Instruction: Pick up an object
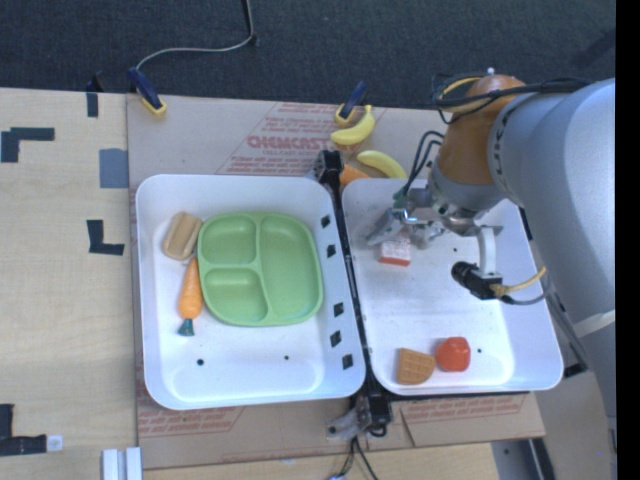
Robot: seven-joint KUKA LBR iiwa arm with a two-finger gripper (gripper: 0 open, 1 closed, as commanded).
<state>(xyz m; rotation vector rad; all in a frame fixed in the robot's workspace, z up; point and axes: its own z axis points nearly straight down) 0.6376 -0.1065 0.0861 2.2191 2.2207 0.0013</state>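
Observation:
My gripper (398, 228) hangs over the upper left part of the right bin (500, 388), at the end of the grey arm with its orange band (470, 148). Just below it, on the bin floor, lies a small white and red box (395, 255). Whether the gripper touches the box is unclear. A red round piece (454, 354) and an orange waffle-like piece (414, 366) lie together near the bin's front edge, well away from the gripper.
The left bin (160, 368) holds a green divided plate (262, 268), a carrot (190, 293) and a tan bread piece (181, 235). Two yellow bananas (380, 163) and an orange item (350, 176) sit at the right bin's far rim. A black divider (345, 278) separates the bins.

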